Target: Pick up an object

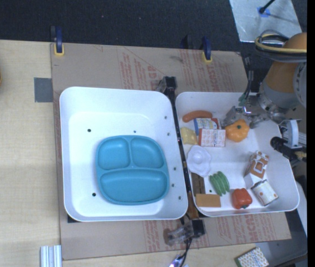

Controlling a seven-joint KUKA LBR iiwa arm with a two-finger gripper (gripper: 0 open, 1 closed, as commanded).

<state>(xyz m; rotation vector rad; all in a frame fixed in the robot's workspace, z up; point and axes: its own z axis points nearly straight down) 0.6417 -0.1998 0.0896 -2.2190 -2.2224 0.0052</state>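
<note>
Two shallow white bins sit side by side on the bench. The left white bin (68, 149), mid-frame, holds a blue three-compartment plastic plate (131, 169). The right white bin (284, 177), right of centre, carries the pickable clutter: an orange-red sausage-shaped toy (197, 115) near its upper left, a small white and red carton (210, 137) below it, a round orange fruit-like toy (236, 132) just right of the carton, a crumpled white plastic piece (199, 160), a green ridged vegetable toy (220, 182), a red rounded toy (240, 198) and a tan flat block (208, 200) along the lower edge.

The grey metal gripper (241, 111) hangs at the upper right of that bin, just above the orange toy; whether it is parted or closed cannot be told, and nothing is visibly held.

Judging from this, the orange toy is the likeliest target. Its round shape could slip or roll away under an off-centre pinch, and the carton touching its left side could get nudged or caught alongside.
</note>
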